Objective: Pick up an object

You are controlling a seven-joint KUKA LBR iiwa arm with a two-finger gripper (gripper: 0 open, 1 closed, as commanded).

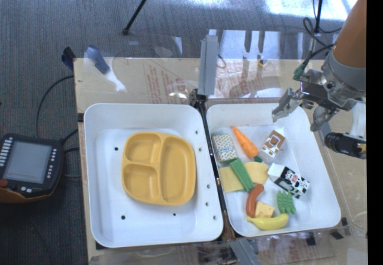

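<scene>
On the floor to the far left sits a control pendant [27, 165] with a grey screen; nothing on it can be read. The left bin [102, 132] holds a yellow divided tray [159, 168], lying flat near the middle. The right bin [320, 168] is crowded with toy food: a small speckled packet [224, 146] by the left wall, an orange carrot [245, 142] just beside it, a green stick [242, 174] lying across yellow cheese slices [256, 172], a red sausage [254, 199], a banana [268, 221] at the near edge, a green leafy piece [285, 203], a brown-and-white carton [273, 144] and a black-and-white cow-patterned carton [288, 180]. Any print on these cartons is too small to make out.

Above the far right corner of that bin hangs the gripper [300, 108], its two fingers spread wide apart, nothing between them and touching none of the toys below.
</scene>
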